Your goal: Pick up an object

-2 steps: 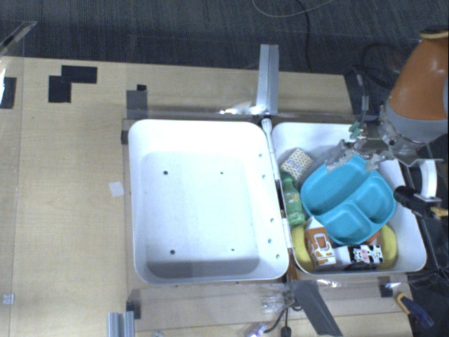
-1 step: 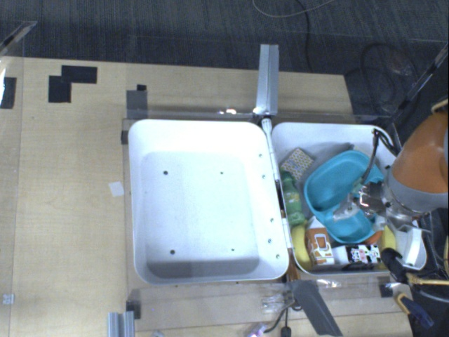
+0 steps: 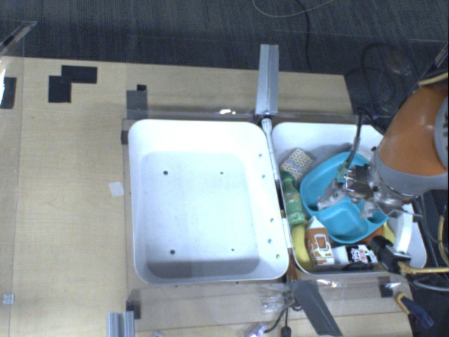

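Gripper (image 3: 348,191) low inside right bin (image 3: 319,130), about mid-bin, over the spot where two blue bowls overlap; whether it is parted or clamped on anything cannot be told from this angle, and nothing is visibly held. Large blue bowl (image 3: 321,177) lies tilted just left of the gripper, with its rim running under it. Small blue bowl (image 3: 344,221) sits just toward the near edge from the gripper, resting against the large one. Green bottle (image 3: 292,203) lies along the bin's left wall, beside the large bowl. Patterned packet (image 3: 297,161) is toward the far-left corner, touching the large bowl's far rim. Yellow item (image 3: 300,247) is at the near-left corner, with an orange-brown box (image 3: 320,248) just beside it. Black-and-white packet (image 3: 361,255) lies along the near edge, to the right of the box. Arm (image 3: 419,142), grey with an orange band, comes in over the bin's right edge. Left bin (image 3: 196,126) sits beside the right one along their shared edge.
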